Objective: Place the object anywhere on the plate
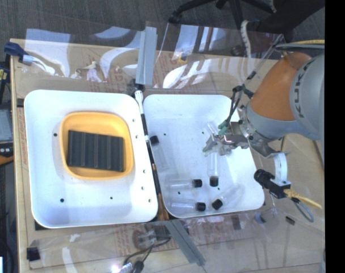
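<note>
Fingers, state unclear, hover near right bin's far edge; yellow plate sits well apart.

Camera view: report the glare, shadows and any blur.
Camera view: bright reflections streak the clear panel behind the bins; the white right bin is near washed out, so the clear tubes blend in; shadows are soft; the tool looks slightly blurred.

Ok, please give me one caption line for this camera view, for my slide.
Gripper over right bin with clear vials; yellow plate in left bin.
</note>
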You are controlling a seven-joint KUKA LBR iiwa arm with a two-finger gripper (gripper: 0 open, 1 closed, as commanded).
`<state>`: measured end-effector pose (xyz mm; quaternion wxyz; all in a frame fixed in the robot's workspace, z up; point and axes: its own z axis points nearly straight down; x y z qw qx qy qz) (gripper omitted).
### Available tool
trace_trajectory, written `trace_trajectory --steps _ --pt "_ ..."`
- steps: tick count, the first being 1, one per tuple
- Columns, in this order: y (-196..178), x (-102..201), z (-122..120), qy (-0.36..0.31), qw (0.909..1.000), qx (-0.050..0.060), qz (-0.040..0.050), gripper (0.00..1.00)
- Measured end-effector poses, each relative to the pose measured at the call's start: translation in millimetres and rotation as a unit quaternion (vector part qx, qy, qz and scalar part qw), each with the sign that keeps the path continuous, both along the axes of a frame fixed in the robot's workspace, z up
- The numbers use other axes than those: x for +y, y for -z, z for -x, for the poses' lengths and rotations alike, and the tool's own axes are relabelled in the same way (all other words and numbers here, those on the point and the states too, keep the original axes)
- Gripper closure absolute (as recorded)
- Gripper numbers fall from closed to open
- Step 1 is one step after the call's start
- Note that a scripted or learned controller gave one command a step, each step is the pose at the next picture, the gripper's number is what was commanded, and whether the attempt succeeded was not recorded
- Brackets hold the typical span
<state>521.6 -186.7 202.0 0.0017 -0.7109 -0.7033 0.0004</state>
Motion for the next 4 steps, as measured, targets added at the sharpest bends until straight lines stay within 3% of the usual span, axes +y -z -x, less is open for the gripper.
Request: trace_trajectory --steps 1,3,4 --pt "-2.4 35.4 45.7 -0.086 0.9963 0.001 -0.0003 1.00" --pt "11.4 140.1 45.1 -0.220 0.9756 0.001 -0.0007 1.00" --pt "10.5 208.0 22.7 -0.312 0.9502 -0.001 0.0000 1.00"
